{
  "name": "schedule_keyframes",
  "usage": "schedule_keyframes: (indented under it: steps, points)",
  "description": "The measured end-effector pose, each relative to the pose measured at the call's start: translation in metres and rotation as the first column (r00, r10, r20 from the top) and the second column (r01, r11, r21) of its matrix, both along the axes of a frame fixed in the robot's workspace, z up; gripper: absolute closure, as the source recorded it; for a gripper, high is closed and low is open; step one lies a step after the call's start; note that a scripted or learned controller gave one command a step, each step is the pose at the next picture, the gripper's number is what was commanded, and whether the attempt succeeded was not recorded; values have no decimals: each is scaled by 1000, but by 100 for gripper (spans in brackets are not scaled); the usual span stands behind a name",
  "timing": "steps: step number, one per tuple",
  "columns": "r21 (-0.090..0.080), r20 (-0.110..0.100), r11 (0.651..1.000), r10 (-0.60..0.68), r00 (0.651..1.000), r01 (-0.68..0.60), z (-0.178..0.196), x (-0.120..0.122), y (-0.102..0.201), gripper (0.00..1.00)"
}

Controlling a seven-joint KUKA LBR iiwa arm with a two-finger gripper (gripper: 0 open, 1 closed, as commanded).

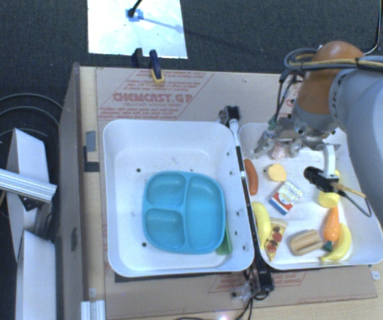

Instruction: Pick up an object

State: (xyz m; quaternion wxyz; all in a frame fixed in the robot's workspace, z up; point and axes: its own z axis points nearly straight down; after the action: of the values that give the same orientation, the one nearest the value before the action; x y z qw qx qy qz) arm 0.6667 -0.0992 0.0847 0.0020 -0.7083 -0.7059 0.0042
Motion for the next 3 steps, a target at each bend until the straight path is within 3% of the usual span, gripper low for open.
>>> schedule_keyframes:
  steps: [2, 3]
  points:
    - [1, 11, 1000, 6, 1000, -6, 8, 2, 9, 0]
    - [0, 15, 1000, 9, 1000, -9, 20, 3, 9, 100]
